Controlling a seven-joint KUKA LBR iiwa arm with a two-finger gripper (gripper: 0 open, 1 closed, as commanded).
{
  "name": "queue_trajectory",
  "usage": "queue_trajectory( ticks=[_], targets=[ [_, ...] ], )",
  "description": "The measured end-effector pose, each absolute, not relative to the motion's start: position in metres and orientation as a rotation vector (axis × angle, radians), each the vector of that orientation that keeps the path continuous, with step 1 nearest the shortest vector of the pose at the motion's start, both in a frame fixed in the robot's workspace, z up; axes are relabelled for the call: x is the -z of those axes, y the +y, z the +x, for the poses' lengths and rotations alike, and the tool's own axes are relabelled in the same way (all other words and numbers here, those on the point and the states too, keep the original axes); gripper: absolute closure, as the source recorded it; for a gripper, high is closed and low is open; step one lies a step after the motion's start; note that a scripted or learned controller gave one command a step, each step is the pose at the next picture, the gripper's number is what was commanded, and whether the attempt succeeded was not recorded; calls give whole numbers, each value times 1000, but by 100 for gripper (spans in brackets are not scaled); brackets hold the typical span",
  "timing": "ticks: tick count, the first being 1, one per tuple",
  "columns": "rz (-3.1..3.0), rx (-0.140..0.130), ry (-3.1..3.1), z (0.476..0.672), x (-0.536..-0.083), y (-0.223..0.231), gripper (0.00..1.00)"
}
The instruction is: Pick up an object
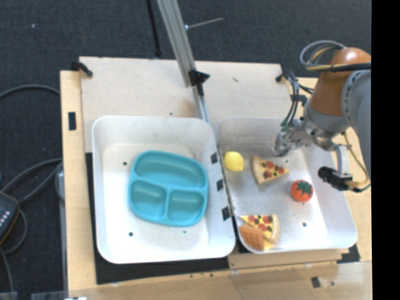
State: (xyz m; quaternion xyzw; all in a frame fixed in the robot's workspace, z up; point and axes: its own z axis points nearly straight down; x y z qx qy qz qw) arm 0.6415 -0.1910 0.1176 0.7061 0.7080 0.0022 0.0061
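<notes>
Grey arm [355, 102] w/ orange band, looped cables

Gripper [282, 147] over rt bin [325, 220], near pizza slice [269, 170].

Arm [350, 99] cut off at right edge

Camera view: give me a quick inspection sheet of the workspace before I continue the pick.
Surface: wooden bench bearing left bin and right bin, side by side.
Job's things: in the right bin, lemon, upper pizza slice, tomato, lower pizza slice at the front edge.
Clutter: blue divided plate in the left bin.
Gripper: gripper low over the right bin's back part, just above the upper pizza slice; nothing seen held.
Cables: loops on the arm; black cables on the floor at left.
Surroundings: dark carpet; slanted metal rail.
</notes>
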Motion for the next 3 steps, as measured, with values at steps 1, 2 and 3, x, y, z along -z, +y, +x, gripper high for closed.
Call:
queue_trajectory(
  ticks=[1, 2, 3],
  targets=[
    [2215, -4, 2219, 645, -163, -197, 100],
    [2214, -6, 2218, 643, -229, -200, 100],
    [2214, -2, 2225, 643, -239, -201, 100]
  ],
)
